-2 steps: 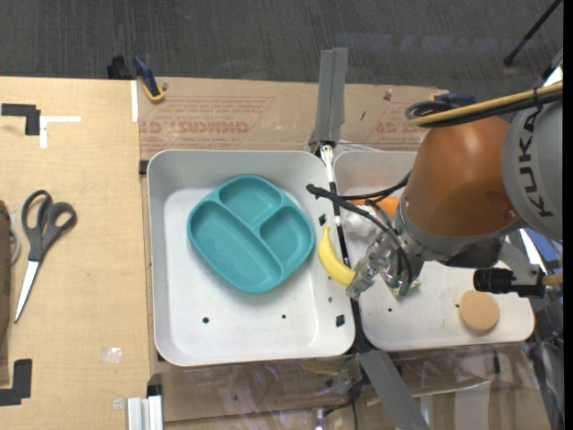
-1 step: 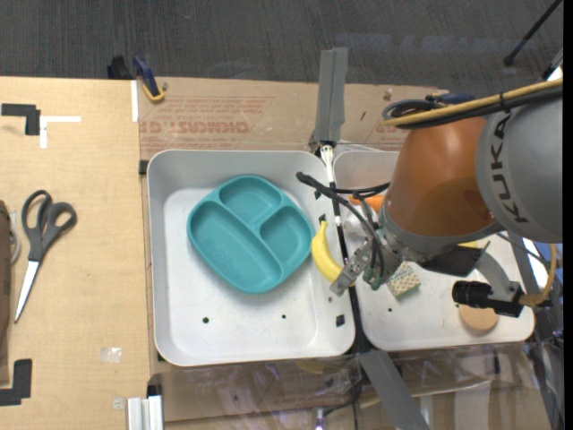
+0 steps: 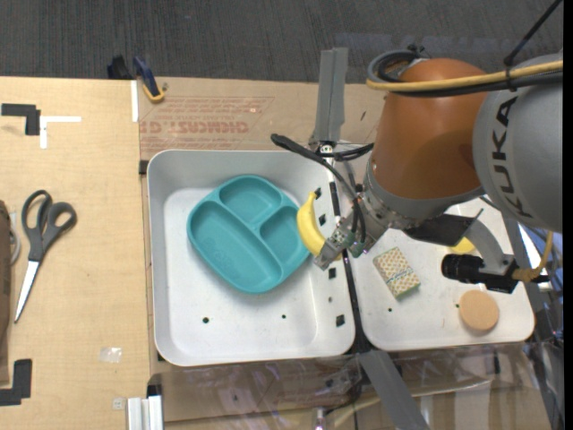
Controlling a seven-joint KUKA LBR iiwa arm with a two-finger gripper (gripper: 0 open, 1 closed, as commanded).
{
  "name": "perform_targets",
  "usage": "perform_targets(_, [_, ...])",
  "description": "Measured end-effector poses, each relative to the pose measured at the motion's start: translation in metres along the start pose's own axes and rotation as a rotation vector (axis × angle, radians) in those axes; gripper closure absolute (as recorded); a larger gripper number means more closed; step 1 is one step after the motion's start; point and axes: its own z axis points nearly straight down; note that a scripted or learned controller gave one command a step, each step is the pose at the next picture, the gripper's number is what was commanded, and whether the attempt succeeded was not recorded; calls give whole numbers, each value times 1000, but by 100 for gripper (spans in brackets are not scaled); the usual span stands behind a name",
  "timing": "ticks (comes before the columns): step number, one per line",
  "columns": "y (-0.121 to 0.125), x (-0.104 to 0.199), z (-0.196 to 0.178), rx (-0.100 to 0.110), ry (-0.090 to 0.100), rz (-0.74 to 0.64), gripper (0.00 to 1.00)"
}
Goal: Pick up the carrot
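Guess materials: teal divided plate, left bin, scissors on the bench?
Teal divided plate: likely moulded plastic, smooth, uniform colour, soft sheen. Left bin: probably white plastic, glossy, rounded corners. Scissors: metal-looking blades, dark handles, probably plastic.

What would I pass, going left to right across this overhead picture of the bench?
Scissors → teal divided plate → banana → checkered sponge-like block → round tan disc.
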Motion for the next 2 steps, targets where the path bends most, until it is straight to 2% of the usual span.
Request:
perform_targets(1, [-22, -55, -94, -2, -2, -268, 100])
perform_targets(2, [7, -14, -96, -1, -1, -117, 100])
